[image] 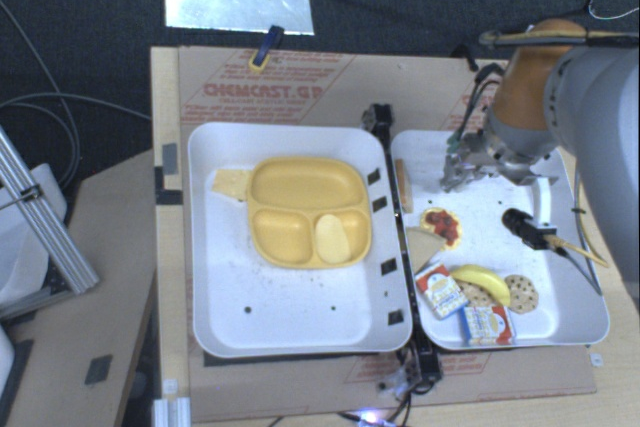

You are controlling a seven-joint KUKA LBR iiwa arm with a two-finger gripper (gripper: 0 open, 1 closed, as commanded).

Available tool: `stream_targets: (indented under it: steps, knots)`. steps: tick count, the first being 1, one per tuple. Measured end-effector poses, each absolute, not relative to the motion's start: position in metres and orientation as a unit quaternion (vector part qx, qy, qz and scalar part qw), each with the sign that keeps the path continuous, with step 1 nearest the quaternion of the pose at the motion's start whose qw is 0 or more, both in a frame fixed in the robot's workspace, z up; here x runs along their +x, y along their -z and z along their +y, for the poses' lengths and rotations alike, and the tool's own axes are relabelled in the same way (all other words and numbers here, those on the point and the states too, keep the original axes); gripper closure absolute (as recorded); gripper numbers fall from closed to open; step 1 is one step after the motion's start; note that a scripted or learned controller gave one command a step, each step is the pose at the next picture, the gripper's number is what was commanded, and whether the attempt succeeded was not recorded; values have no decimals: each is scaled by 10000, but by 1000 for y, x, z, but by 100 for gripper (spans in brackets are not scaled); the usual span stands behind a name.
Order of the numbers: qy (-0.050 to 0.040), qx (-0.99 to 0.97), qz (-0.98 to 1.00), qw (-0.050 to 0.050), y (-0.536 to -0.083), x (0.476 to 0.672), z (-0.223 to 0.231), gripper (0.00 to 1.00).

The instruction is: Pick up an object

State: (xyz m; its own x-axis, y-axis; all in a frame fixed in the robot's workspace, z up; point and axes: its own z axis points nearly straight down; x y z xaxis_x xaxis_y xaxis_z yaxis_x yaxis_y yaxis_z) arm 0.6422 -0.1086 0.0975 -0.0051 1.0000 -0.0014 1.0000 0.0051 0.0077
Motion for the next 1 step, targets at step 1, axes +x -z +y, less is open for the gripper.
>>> stream_targets:
  steps: [1]
  knots:
    - [-17, 7049, 7092, 30, -97, 642, -109, 0]
